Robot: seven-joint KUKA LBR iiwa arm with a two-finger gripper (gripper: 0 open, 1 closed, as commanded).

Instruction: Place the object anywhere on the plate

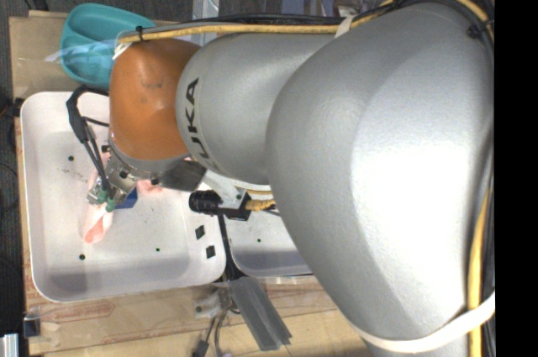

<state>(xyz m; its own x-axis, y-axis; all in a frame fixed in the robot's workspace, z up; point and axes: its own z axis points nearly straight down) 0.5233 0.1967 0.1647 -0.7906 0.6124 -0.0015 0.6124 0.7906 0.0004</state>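
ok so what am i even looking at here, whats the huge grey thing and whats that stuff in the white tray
The huge grey thing is a robot arm reaching in from the right; the orange band sits just above its wrist. The single camera hangs over the bench and looks down at a slant, so the arm blocks much of the picture. Below it are two shallow white trays; the left tray shows best. At the arm's tip, its pincer is down in that tray, beside a small pink object and something blue and green. I cannot tell whether it grips anything. The teal thing lies at the bench's top left, outside the tray.
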